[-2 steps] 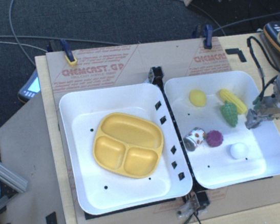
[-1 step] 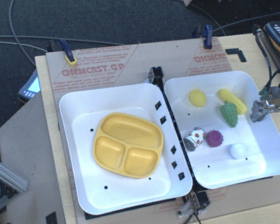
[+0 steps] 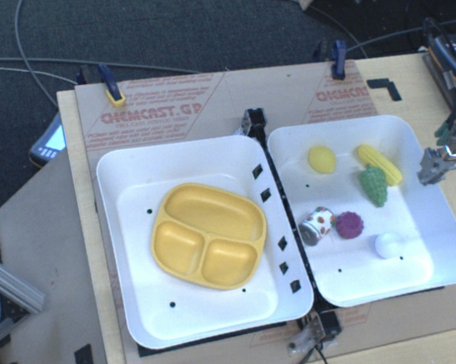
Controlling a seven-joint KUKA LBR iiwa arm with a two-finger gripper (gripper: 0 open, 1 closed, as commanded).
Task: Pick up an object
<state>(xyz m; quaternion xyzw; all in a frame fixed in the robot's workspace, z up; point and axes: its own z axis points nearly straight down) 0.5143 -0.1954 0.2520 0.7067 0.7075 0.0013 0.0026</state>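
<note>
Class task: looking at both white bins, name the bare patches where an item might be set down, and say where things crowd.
Free: left bin floor around the yellow tray; right bin near edge below the white ball. Crowded: lemon, corn, green piece, purple piece, speckled cup.

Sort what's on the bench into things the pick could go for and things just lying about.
Candidates to pick, right bin:
round yellow toy
yellow corn cob
green bumpy toy
purple bumpy ball
white-and-red spotted toy
small white piece

Lying about:
yellow divided plastic plate
blue clamps
cables
</note>
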